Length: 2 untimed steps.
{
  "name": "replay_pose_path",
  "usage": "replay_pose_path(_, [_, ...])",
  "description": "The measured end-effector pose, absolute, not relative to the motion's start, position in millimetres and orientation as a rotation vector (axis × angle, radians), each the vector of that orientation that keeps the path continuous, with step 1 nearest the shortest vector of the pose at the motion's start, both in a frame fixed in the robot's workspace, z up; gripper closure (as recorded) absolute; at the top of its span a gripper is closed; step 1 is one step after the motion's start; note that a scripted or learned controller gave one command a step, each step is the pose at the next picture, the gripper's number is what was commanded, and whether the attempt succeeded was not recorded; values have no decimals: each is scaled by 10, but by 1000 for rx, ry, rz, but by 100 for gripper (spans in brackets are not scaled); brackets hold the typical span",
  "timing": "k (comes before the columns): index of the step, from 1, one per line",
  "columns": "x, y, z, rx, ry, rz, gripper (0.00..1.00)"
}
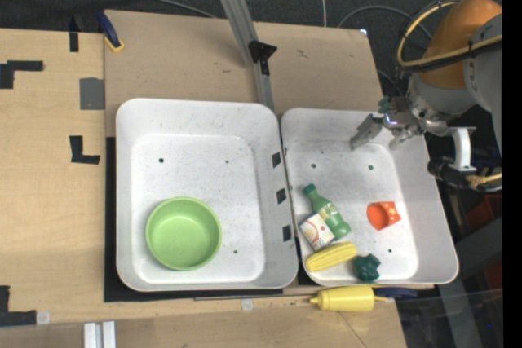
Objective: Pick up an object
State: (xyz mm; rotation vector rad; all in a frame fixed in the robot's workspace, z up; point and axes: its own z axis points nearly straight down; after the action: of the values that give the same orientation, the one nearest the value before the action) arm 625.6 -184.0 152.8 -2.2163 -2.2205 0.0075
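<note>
Gripper (382,131): over the upper right corner of the right bin (424,200); fingers apart, nothing between them
Candidates: orange piece (383,214) lies alone; green bottle (325,216), corn cob (329,257) and dark green toy (366,266) crowd the bin's lower part
Risk: likely a finger landing on a neighbour in the cluster; grip slipping
Around: green bowl (183,233) in left bin (130,175); yellow bottle (347,299) outside, below the rim

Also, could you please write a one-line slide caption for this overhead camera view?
Gripper above the right bin, which holds a bottle, corn and orange piece; green bowl in left bin.
</note>
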Motion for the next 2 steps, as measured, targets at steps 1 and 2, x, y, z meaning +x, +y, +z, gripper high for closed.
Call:
replay_pose_path(1, [6223,-1772,1067,-2216,-2220,7,0])
replay_pose_path(2, [6239,-1770,1199,-2217,-2224,3,100])
